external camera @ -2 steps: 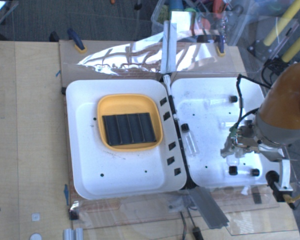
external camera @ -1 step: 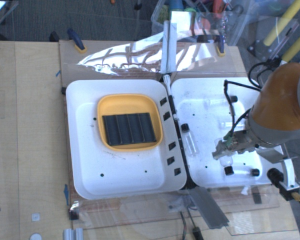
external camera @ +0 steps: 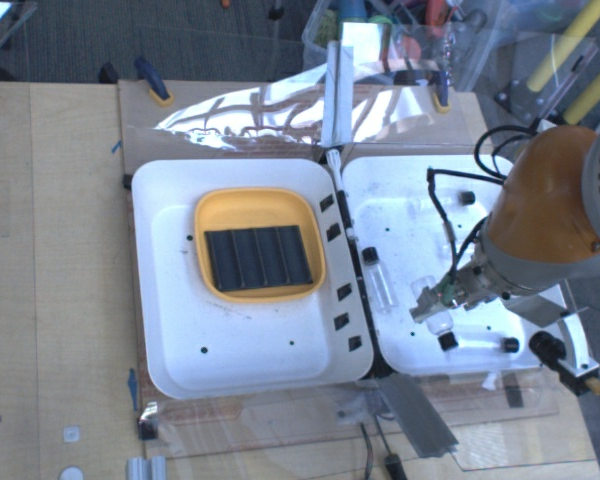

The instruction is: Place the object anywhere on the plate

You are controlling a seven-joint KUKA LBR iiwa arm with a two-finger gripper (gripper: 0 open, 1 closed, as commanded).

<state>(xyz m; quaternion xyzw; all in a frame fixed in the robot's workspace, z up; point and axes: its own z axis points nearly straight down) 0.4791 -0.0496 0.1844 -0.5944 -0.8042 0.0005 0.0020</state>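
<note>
A yellow plate point(external camera: 256, 208) with rounded corners lies in the left white bin point(external camera: 170, 338). A dark grey ridged slab point(external camera: 257, 258) rests flat on the plate, covering most of its lower half. My gripper point(external camera: 433, 306) hangs low over the right white bin point(external camera: 400, 193), near that bin's front middle and well to the right of the plate. The grey wrist with its orange band point(external camera: 545, 208) rises behind it and hides part of the bin's right side.
The divider between the bins carries several small black tabs point(external camera: 338, 263). A clear tube-like piece point(external camera: 378, 288) lies in the right bin left of the gripper. Black cables point(external camera: 450, 218) loop above the bin. Crumpled foil point(external camera: 280, 118) and a box of clutter point(external camera: 410, 13) sit behind.
</note>
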